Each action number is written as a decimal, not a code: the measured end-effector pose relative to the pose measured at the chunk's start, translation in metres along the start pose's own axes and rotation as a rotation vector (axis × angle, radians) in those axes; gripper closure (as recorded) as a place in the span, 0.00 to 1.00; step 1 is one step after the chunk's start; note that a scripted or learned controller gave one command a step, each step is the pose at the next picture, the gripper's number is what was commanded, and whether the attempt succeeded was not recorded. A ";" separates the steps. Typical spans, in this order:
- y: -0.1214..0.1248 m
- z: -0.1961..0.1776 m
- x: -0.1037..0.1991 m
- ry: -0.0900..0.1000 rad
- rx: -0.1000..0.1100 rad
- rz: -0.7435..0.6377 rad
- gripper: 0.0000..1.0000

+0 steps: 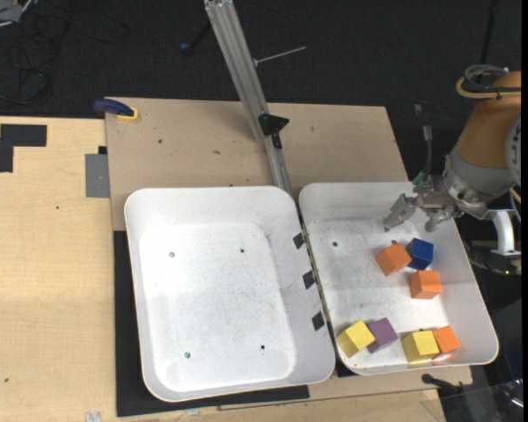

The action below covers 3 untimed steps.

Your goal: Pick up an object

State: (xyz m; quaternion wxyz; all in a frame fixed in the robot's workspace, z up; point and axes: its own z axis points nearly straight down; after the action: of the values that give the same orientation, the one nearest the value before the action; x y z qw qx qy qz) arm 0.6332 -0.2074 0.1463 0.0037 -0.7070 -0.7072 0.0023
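Claw (420, 215) hung spread and empty over right bin (352, 209), just above orange block (392, 258) touching blue block (420, 252). Judgement: pair too tight for clean pinch; lone orange cube (425, 283) nearby offered clearer sides, descend centred.

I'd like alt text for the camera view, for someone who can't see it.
A robot gripper, fingers spread open, hovers over the right white bin, just above an orange block and a blue block. Five more coloured blocks lie nearer the bin's front; the left bin sits beside it.
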 end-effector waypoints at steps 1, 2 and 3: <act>-0.001 0.054 0.002 0.000 0.000 -0.001 0.00; 0.000 0.041 0.001 -0.001 -0.005 -0.001 1.00; 0.008 -0.015 0.008 -0.003 -0.013 -0.001 1.00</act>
State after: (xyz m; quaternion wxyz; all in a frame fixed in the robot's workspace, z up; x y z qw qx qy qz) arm 0.6417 -0.1997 0.1613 -0.0021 -0.7066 -0.7076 -0.0013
